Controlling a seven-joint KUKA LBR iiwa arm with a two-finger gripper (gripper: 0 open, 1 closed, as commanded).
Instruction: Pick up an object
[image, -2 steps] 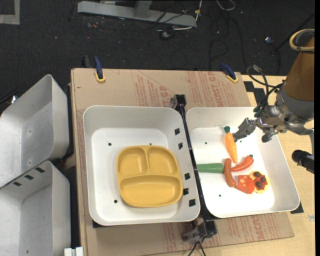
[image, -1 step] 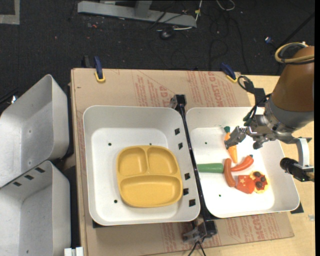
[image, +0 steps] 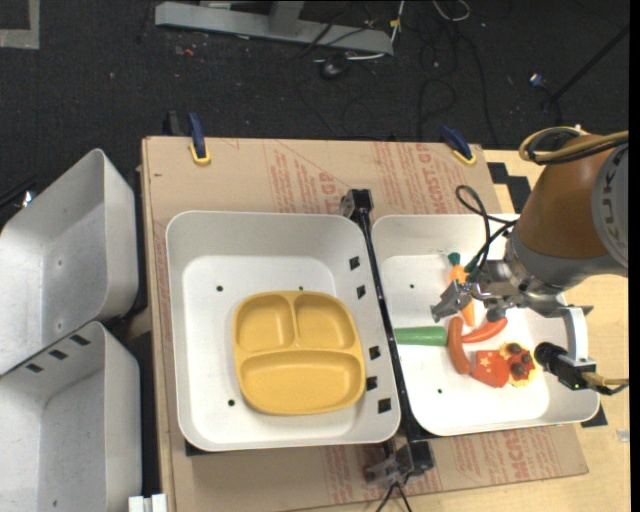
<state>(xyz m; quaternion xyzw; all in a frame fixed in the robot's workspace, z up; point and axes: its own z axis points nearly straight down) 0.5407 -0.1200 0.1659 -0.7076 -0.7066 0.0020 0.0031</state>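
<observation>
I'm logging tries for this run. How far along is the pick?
Done: the pincer is down in the right bin, among the toy food. In hand: nothing looks lifted; the green stick, orange sausage and red piece all lie on the bin floor. Left: closing on one item and raising it. The yellow plate lies apart in the left bin.

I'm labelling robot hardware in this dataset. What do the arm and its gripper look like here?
The arm is thick and rounded, orange above the wrist and grey further up, with part of some dark lettering on the grey shell. Thin black cables loop out by the wrist, and a yellow cable curls above it. The gripper is a small dark grey metal assembly.
</observation>
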